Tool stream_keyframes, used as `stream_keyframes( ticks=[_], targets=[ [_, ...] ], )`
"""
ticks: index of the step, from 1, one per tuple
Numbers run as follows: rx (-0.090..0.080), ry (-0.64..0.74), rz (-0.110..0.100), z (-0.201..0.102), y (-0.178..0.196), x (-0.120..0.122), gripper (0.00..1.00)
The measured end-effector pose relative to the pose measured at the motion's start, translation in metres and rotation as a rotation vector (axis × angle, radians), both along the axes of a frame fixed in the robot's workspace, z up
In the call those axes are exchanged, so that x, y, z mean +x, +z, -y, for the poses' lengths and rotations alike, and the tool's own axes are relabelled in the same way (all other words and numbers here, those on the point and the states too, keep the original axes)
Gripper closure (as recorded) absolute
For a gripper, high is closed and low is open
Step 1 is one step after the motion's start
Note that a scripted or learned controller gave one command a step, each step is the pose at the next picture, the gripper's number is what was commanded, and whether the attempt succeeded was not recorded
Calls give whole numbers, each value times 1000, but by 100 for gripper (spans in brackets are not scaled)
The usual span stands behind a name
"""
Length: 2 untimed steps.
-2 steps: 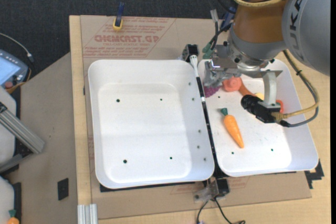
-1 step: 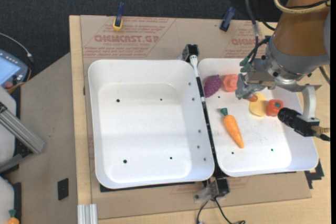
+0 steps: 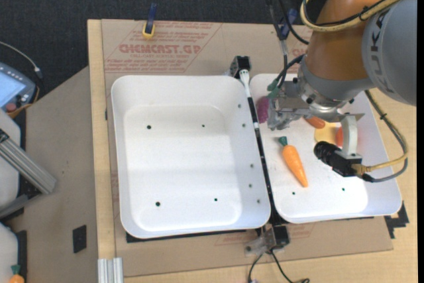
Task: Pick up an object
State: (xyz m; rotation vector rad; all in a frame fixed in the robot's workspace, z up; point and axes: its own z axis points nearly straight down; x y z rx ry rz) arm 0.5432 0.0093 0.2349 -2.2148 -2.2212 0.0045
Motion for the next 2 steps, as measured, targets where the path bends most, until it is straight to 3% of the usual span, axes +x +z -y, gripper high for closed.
stream_keyframes(
  ticks=[1,2],
  targets=[
    [-2,-2,18,5,91,17,100],
    [1,1,0,-32,89,-41,100]
  ],
)
